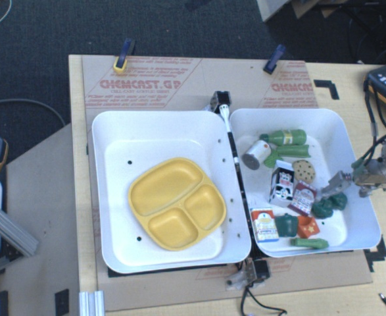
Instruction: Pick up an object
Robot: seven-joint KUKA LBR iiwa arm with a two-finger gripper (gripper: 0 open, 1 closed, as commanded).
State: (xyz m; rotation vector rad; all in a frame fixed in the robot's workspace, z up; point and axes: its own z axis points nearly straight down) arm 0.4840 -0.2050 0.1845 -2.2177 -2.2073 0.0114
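The right bin (331, 127) holds a jumble of small things. A green bottle (286, 137) lies at its back, with a grey-and-white cup (255, 154) to the left of it. In the middle are a round tan disc (304, 170), a black-and-white carton (282, 185) and a dark red packet (302, 200). Along the front lie an orange-and-white carton (264, 224), a dark green block (287, 226), a red piece (308, 227) and a green pod (310, 243). My gripper (335, 184) reaches in from the right, just above a dark green lump (327, 206) by the bin's right wall.
The left bin (114, 137) holds a yellow three-part plate (176, 203). A black clamp (221, 101) sits between the bins at the back, and blue clips (122, 55) hold the cardboard base. Cables run along the bench's right side (370, 120).
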